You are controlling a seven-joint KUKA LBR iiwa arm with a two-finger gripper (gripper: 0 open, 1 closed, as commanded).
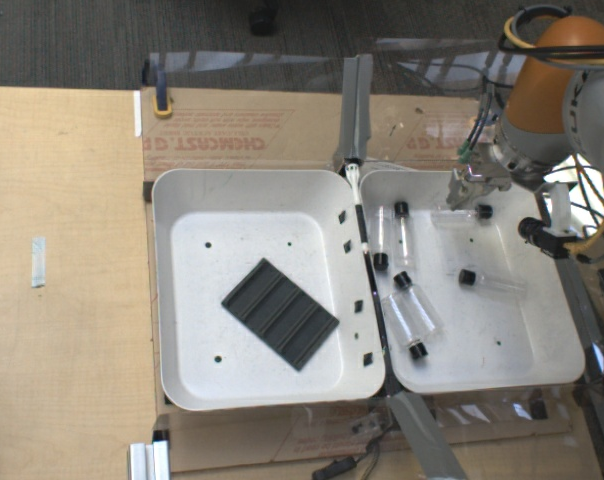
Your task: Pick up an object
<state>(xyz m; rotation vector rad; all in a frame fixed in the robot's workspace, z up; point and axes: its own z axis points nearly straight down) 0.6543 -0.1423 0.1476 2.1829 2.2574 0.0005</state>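
The right bin [542,363] holds several clear vials with black caps. One vial [401,233] lies along the bin's left side beside another vial [381,240] by the divider. A thicker vial [413,315] lies at the front left, and a small one [490,283] rests mid-bin. My gripper [468,192] hangs low over the back of the right bin, right above a clear vial [458,217] whose black cap [484,211] shows beside it. A dark ribbed rectangular plate [280,313] lies at a slant in the left bin [182,268].
The grey arm with its orange band [547,88] comes in from the upper right, with cables looping near the right bin's right wall. A grey divider post [356,118] stands between the bins at the back. A cardboard sheet [242,133] lies behind the bins.
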